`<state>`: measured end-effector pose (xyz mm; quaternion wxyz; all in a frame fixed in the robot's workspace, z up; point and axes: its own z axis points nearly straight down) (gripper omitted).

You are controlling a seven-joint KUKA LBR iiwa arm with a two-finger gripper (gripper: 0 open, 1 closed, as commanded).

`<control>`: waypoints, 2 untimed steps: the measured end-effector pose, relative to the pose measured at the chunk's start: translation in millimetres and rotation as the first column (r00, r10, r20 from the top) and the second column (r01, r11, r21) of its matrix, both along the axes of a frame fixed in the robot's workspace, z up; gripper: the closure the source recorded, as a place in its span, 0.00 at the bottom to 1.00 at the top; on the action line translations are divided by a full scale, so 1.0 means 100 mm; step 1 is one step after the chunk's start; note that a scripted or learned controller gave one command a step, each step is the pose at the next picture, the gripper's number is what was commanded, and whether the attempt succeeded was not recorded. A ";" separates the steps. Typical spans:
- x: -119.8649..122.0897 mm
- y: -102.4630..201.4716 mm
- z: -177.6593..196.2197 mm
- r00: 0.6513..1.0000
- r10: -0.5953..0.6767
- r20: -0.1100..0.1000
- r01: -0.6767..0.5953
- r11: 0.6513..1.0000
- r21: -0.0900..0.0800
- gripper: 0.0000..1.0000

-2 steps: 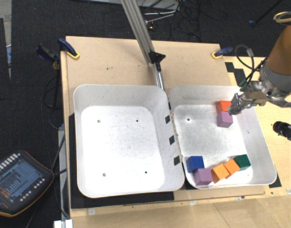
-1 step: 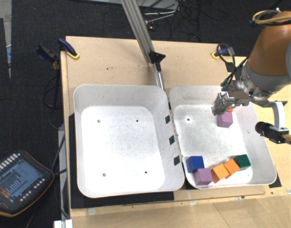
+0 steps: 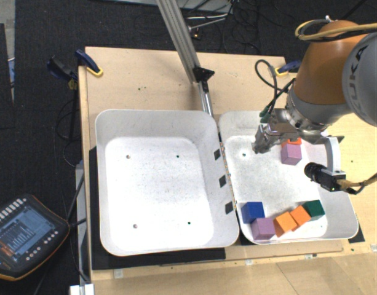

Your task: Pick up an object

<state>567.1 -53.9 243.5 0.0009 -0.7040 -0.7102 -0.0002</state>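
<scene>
The gripper (image 3: 262,144) hangs over the speckled right bin (image 3: 262,177); I cannot tell how it is set, since the wrist hides much of it. Just beside it, toward the bin's far rim, a matte lilac block (image 3: 291,153) lies partly covered. Along the near rim sit blue (image 3: 253,211), purple (image 3: 264,228), orange (image 3: 286,220) and green (image 3: 313,210) cubes.

a wooden bench (image 3: 151,72) bears two white bins (image 3: 108,165) side by side.
</scene>
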 end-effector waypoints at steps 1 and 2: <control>0.14 0.52 -0.05 1.000 0.000 0.002 0.000 1.000 0.000 1.00; 0.16 0.97 -0.09 1.000 -0.001 0.001 0.001 1.000 0.000 1.00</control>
